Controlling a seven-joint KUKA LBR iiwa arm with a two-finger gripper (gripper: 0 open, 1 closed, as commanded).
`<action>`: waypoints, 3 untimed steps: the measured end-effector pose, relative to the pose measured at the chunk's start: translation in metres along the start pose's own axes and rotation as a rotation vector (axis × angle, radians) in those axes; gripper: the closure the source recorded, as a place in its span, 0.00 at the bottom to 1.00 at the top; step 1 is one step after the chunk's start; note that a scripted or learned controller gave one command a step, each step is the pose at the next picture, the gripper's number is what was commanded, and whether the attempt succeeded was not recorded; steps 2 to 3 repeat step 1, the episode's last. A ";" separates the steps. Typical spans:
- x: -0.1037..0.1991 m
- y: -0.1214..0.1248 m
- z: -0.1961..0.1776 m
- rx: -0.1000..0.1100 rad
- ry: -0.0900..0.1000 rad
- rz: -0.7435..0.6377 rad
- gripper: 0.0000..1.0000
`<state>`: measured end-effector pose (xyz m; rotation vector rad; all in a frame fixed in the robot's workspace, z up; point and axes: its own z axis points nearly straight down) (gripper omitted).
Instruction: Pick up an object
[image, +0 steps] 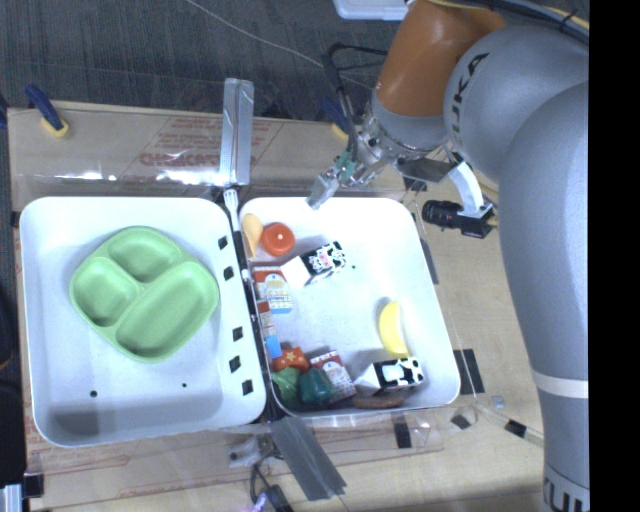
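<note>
Gripper (330, 187) over right bin's (425, 262) back rim, open/closed: can't tell. Yellow banana (392, 328) lies apart w/ cow-print box (323, 260) nearby.

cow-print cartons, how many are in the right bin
2. One cow-print carton lies near the bin's far side, beside the orange-red round toy. The other cow-print carton sits at the near right corner, below the banana. The near-left pile could hide more.
</note>
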<state>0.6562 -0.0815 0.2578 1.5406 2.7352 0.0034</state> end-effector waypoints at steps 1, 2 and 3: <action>0.050 0.030 0.038 0.006 0.004 -0.183 1.00; 0.050 0.030 0.038 0.006 0.004 -0.183 1.00; 0.050 0.030 0.038 0.006 0.004 -0.183 1.00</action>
